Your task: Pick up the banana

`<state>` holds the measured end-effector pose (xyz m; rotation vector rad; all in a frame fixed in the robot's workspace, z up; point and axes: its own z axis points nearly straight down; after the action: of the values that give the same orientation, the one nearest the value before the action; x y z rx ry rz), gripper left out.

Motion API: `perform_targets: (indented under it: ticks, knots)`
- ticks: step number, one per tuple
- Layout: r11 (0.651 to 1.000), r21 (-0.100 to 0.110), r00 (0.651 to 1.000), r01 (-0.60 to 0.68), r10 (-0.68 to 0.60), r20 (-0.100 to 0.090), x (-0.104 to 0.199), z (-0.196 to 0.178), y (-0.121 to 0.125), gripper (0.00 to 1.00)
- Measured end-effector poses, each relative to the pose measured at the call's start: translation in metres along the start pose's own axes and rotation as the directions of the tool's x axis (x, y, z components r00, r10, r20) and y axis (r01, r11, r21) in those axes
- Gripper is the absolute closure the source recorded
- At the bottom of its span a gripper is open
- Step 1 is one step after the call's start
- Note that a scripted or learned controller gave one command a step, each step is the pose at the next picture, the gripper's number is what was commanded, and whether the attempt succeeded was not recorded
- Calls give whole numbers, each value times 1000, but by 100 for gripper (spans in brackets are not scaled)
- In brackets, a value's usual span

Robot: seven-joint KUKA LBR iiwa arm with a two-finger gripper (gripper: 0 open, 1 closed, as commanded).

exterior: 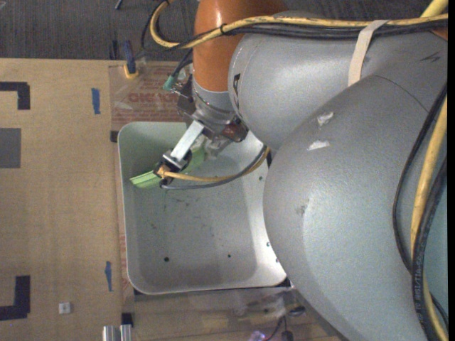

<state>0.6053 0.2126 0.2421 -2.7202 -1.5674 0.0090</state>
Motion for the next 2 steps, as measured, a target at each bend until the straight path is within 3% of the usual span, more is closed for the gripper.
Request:
perform_targets:
  ticks: [1, 2]
  knots:
    - [988, 1, 988, 152, -152, 3, -24, -25, 17, 100]
    - [971, 2, 971, 238, -238, 2, -95, 3, -92, 100]
